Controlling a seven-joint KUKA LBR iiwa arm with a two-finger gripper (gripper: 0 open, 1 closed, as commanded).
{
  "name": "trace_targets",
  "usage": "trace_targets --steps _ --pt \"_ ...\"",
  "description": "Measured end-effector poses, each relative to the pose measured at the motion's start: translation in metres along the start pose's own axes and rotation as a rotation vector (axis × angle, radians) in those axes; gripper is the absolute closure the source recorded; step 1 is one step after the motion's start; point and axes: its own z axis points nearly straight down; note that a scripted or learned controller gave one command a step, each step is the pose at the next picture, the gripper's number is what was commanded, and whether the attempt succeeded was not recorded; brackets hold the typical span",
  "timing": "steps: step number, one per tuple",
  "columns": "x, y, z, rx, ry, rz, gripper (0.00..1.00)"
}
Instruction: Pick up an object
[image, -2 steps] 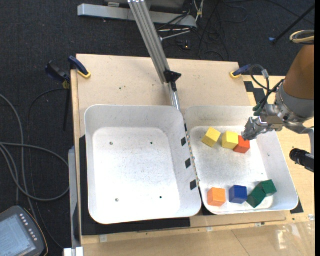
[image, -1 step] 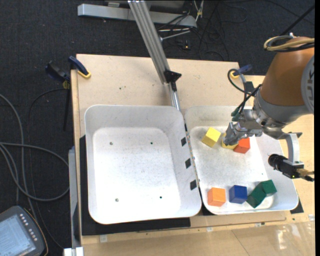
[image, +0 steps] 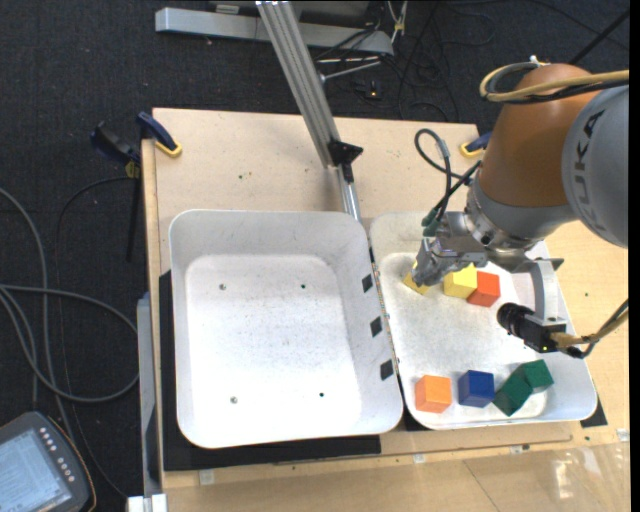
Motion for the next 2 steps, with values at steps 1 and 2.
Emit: trace_targets --steps 1,2 --pt "0.049 -0.006 0.009 0.003 0.0 0.001 1.0" --pt "0.098 0.005 0.008 0.0 0.0 0.002 1.0"
